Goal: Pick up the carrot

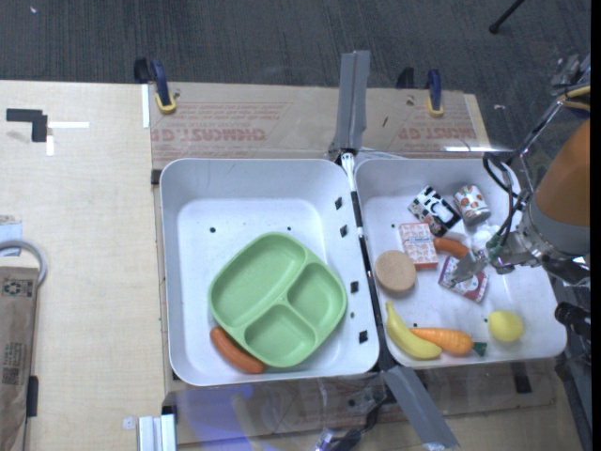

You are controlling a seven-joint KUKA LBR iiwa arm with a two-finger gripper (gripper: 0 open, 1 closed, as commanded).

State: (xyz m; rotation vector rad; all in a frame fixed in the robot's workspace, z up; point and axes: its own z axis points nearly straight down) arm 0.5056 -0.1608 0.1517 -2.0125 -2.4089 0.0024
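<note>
The carrot (445, 339), orange with a green stub at its right end, lies near the front wall of the right bin (540, 350), touching the banana (408, 336) on its left. My gripper (477, 263) hangs further back in that bin, over a red and white packet (467, 278), well apart from the carrot. Nothing shows as held in it.
A yellow lemon (505, 325) sits right of the carrot. A tan disc (395, 272), a pink box (417, 244), a small orange piece (451, 247), a cow-patterned toy (432, 206) and a can (470, 200) fill the back. The left bin (188, 205) holds a green divided plate (278, 299) and an orange sausage (236, 350).
</note>
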